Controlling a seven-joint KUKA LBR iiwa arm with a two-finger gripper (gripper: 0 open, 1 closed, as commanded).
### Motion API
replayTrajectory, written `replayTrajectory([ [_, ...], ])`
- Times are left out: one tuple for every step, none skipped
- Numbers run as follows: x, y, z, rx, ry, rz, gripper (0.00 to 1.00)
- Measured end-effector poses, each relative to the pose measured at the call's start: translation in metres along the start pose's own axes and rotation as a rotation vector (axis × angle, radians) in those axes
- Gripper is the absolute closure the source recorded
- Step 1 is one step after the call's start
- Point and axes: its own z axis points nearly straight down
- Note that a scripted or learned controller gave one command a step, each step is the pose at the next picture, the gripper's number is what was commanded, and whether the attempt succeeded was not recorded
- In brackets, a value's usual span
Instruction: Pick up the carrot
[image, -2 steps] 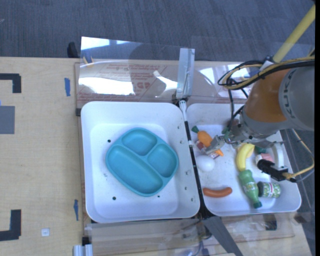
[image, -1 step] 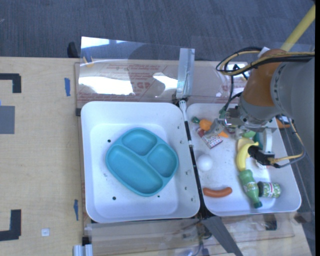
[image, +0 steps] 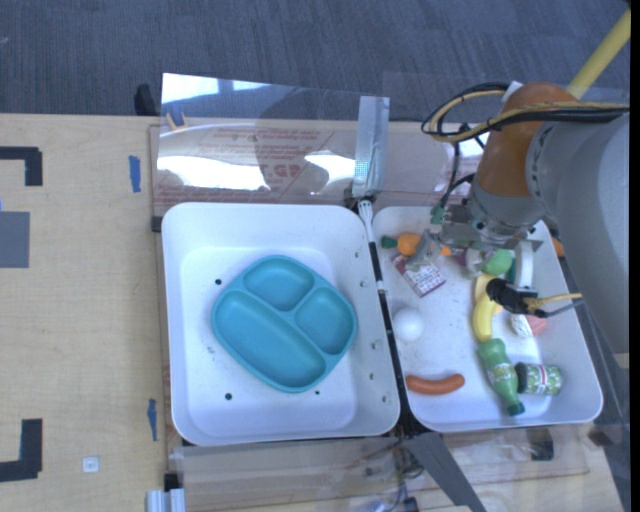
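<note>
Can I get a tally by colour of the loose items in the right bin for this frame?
Orange: 2, small orange carrot, long orange sausage
Yellow: 1, yellow banana
Green: 2, green plastic bottle, light green round item
White: 1, white ball
Red and white: 1, small packet
Total: 7

Pale wooden desk (image: 80, 330), carrying two shallow white bins side by side, left bin (image: 190, 240) touching right bin (image: 585, 395); clear plastic sheet (image: 260, 140) behind them.
</note>
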Motion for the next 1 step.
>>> replayTrajectory([
  [0.005, 0.0057, -0.0113, -0.022, -0.005, 0.047, 0.0],
])
